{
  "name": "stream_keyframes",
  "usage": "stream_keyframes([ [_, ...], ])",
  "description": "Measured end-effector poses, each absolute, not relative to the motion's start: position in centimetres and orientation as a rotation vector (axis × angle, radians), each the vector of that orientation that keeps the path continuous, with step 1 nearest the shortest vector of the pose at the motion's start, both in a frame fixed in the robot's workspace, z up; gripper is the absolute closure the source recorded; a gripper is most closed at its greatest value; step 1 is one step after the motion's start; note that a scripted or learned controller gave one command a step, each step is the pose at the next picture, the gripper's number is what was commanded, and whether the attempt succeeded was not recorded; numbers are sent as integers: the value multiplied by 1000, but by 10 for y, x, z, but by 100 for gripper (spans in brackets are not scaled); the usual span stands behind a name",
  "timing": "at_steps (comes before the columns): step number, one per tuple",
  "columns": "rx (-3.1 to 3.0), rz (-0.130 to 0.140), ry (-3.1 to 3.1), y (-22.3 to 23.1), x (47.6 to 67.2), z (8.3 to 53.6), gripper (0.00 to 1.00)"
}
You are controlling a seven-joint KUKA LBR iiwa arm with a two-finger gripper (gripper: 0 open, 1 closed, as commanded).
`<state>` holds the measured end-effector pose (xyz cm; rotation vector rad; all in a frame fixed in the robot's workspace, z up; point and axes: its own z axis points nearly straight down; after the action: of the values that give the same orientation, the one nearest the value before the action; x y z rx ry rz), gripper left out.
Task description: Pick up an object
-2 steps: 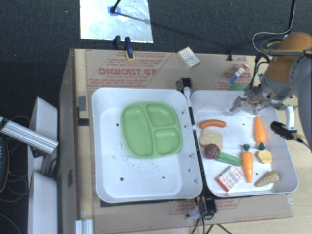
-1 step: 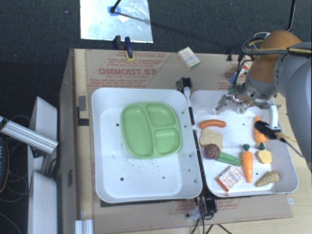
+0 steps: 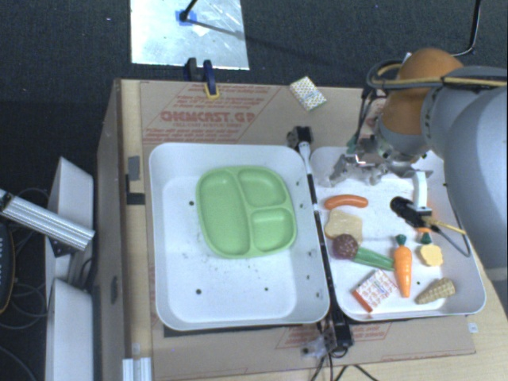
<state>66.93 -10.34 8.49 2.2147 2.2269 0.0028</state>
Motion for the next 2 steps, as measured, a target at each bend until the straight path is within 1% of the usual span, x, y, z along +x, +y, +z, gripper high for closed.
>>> stream_keyframes([
  [1, 2211, 5, 2227, -104, 670, 96, 100],
  [2, 2211, 5, 2227, -104, 670, 96, 0],
])
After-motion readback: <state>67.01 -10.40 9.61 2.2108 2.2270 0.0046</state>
